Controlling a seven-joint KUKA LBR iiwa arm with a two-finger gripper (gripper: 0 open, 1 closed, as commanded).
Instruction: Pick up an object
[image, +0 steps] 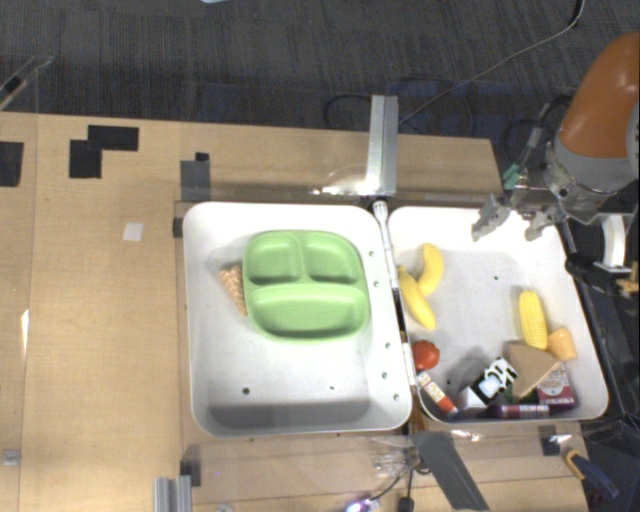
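Note:
My gripper hangs over the back edge of the right bin, open, with nothing between its fingers. Below it in that bin lie two yellow bananas near the left wall and a corn cob on the right. Along the front sit a red tomato, an orange piece, a brown box, a black-and-white item, a small bottle and a dark marker. The bananas are down and to the left of the gripper.
The left bin holds a green divided plate with a tan waffle-like piece at its left side. A metal post stands behind the wall between the bins. Cables run at the back right.

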